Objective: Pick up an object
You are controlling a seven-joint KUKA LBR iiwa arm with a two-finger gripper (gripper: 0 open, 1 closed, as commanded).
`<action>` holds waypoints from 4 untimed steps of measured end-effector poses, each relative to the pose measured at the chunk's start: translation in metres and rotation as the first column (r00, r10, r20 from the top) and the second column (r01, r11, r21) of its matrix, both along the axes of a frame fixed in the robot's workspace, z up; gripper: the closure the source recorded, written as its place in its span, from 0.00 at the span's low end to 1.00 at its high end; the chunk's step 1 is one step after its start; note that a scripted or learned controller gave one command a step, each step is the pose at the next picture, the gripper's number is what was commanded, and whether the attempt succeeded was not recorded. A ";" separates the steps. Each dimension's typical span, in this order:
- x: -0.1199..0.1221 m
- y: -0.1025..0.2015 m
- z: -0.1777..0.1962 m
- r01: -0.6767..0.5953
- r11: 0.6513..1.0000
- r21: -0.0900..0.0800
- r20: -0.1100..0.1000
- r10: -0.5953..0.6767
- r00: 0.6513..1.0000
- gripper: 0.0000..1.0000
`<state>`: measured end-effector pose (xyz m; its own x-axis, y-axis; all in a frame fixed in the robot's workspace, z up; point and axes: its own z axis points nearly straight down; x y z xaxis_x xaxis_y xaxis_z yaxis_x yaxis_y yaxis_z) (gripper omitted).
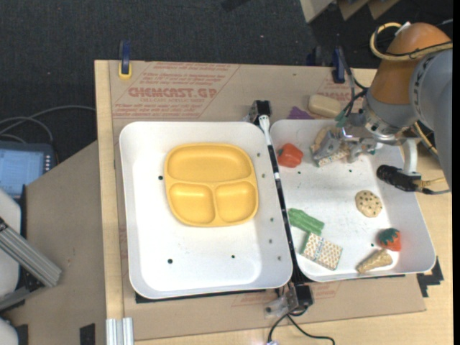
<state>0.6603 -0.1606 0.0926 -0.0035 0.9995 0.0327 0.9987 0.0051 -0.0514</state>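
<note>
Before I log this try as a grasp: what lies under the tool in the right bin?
Bare white floor of the right bin shows around the tool. The patch directly beneath is covered, and the view does not show anything between its fingers.

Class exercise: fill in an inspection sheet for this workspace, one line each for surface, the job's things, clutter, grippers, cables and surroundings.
Surface: board-covered bench bearing left bin and right bin.
Job's things: right bin holds red piece, cookie, green piece, patterned cracker, wedge, strawberry-like toy.
Clutter: yellow divided plate in left bin; pale piece on the board.
Grippers: tool low over right bin's far edge; grip unclear.
Cables: black lead at near edge.
Surroundings: dark carpet.
</note>
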 end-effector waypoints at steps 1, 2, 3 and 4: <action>-0.043 0.053 0.001 0.005 0.999 -0.039 0.071 -0.003 0.997 1.00; 0.007 0.063 0.065 0.002 0.999 -0.033 0.048 0.000 0.999 1.00; -0.069 0.019 0.068 0.011 0.999 -0.034 0.046 -0.010 0.999 1.00; -0.066 0.023 0.067 0.006 0.999 -0.032 0.050 -0.004 0.999 0.00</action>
